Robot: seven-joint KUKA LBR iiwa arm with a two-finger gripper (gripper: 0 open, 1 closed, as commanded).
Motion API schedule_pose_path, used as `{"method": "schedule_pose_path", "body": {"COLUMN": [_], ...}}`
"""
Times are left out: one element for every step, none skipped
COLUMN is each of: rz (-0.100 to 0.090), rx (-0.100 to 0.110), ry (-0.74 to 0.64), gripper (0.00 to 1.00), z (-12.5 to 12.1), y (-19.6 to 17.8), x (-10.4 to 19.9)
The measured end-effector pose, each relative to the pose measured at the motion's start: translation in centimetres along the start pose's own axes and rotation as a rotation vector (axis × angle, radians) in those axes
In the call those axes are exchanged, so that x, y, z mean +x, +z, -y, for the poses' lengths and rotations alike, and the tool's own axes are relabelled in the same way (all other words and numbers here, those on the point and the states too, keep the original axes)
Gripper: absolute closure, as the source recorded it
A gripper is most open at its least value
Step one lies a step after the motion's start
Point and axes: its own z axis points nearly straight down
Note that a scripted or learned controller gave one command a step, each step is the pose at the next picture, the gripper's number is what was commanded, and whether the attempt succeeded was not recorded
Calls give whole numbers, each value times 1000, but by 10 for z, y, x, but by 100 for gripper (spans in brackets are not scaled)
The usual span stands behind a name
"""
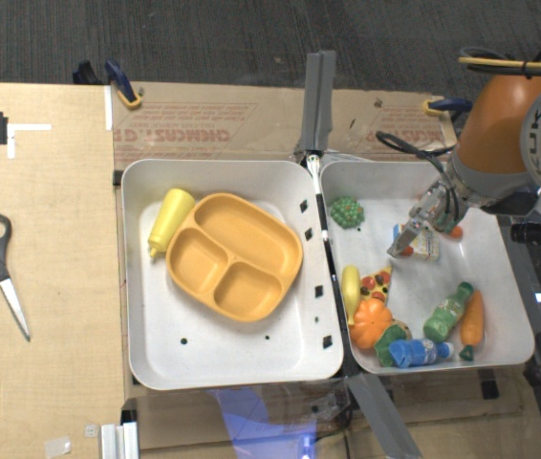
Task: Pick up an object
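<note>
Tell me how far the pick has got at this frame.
Done: the gripper is down in the right bin, at a small whitish object. In hand: nothing visibly lifted; whether it is grasped is unclear. Left: the lift. The green ball, carrot and bottles lie untouched.

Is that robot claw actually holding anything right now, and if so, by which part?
It cannot be told. The gripper sits low in the right bin, against a small pale object.

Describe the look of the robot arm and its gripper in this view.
The arm is grey with a rounded orange band above the wrist. A thin black cable loops beside the wrist. The gripper is small, metallic grey, with slim fingers tapering downward. A yellow-edged strip crosses near the arm's top.
</note>
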Motion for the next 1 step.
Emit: {"method": "schedule_pose_path", "body": {"rz": [5], "rx": [-1], "ry": [-3], "gripper": [100], "z": [-1], "y": [-11], "x": [-1]}}
